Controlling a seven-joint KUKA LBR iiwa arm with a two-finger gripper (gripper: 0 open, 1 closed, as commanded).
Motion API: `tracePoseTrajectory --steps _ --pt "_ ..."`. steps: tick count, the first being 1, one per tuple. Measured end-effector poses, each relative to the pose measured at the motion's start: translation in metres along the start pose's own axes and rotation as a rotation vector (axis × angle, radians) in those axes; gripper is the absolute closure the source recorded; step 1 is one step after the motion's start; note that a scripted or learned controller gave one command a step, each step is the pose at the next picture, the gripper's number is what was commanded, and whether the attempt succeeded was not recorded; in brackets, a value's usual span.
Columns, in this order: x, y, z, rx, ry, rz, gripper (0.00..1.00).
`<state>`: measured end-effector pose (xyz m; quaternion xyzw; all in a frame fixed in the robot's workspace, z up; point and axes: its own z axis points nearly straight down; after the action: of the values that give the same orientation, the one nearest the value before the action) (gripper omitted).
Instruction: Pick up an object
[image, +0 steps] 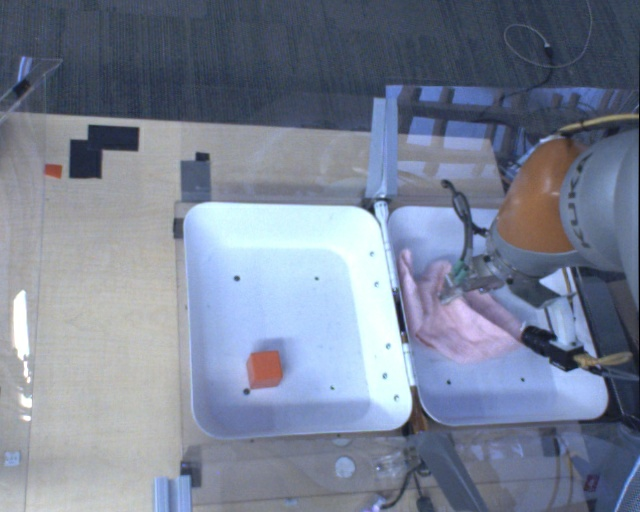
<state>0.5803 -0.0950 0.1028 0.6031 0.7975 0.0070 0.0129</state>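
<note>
In the right bin (520, 400), the gripper (452, 290) sits on the pink cloth (462, 325). I cannot tell its jaw state. Better to pinch a raised fold firmly, I think.

You have two candidate objects here, and the left bin (200, 300) serves as your reference for both. The orange block (265, 369) is a small cube with slightly rounded-looking edges, sitting flat on that bin's floor, in its lower-left part, well apart from every wall. The pink cloth (455, 318) is a soft, crumpled piece lying loosely spread outside the left bin, just past its right wall, on the floor of the neighbouring bin. One narrow end of it points up along that wall, while the broader part fans away from it.
</note>
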Motion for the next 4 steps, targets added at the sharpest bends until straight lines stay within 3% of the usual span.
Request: tracePoseTrajectory --steps 1,2,3,4 --pt "0.0 0.0 0.0 0.0 0.0 0.0 0.0" --pt "-0.015 0.018 0.013 0.011 0.006 0.0 0.0" --pt "-0.031 0.012 0.013 0.01 0.006 0.057 0.0" --pt "-0.012 0.044 0.014 0.01 0.005 0.016 0.0"
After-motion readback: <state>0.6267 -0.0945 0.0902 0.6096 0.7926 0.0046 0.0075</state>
